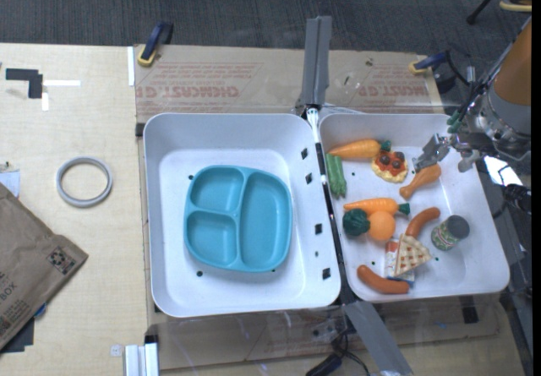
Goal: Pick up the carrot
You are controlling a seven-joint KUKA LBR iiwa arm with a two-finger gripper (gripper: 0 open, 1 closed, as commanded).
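Note:
Two orange carrots lie in the right bin. One carrot rests near the bin's back left corner, and the other carrot lies at mid-left with its green top pointing right. My gripper hangs over the back right part of this bin, well to the right of both carrots and just above a brown drumstick. Its fingers stand open with nothing between them.
The right bin also holds a green pod, a small tart, a broccoli piece, an orange, a pizza slice, two sausages, and a can. A blue divided plate lies in the left bin.

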